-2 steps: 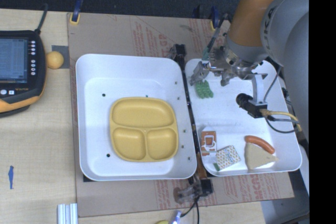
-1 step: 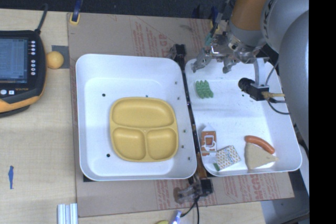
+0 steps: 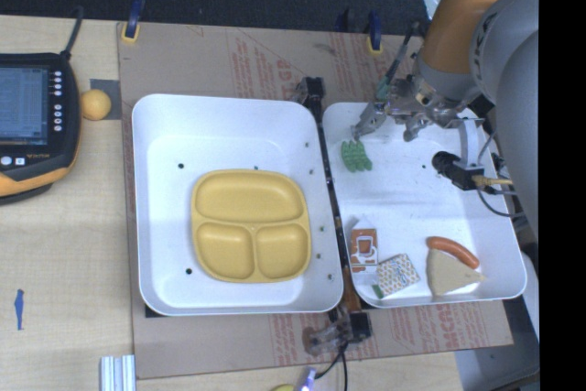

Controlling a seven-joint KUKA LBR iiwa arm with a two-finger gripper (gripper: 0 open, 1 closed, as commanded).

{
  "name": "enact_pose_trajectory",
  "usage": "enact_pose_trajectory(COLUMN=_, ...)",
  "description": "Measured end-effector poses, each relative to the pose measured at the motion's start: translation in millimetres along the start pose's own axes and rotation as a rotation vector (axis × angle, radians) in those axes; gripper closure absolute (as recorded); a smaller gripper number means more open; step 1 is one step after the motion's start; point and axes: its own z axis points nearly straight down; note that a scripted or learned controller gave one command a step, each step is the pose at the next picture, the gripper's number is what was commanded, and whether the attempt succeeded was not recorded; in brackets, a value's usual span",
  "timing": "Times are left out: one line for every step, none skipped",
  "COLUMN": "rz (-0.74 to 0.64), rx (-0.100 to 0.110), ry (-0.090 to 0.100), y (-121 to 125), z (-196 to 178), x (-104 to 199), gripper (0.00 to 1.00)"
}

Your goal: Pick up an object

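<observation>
White right bin (image 3: 417, 188): hand (image 3: 392, 124) spread open at far rim, green object (image 3: 356, 155) just beside; bin middle bare.

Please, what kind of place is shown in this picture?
Probably a robotics lab bench for grasping trials. A grey arm with its gripper reaches over two white bins, toy items such as a yellow divided tray lie inside, and a teach pendant sits nearby.

Light wooden bench (image 3: 64, 261): brown cardboard sheet (image 3: 229, 59), two shallow white bins (image 3: 151, 197) (image 3: 499, 284), teach pendant (image 3: 32, 124), yellow ball (image 3: 95, 103).
</observation>
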Motion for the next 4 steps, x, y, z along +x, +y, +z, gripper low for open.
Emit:
enact_pose_trajectory(rz=-0.002, rx=0.001, ry=0.0, y=0, z=56, x=-2, gripper=0.0)
enact_pose_trajectory(rz=0.0, rx=-0.002, ry=0.0, y=1, z=25, x=-51, gripper=0.0)
enact_pose_trajectory(rz=-0.002, rx=-0.001, ry=0.001, y=1, z=7, x=-1, gripper=0.0)
enact_pose_trajectory(rz=-0.002, rx=-0.003, ry=0.0, y=-2, z=-45, x=11, gripper=0.0)
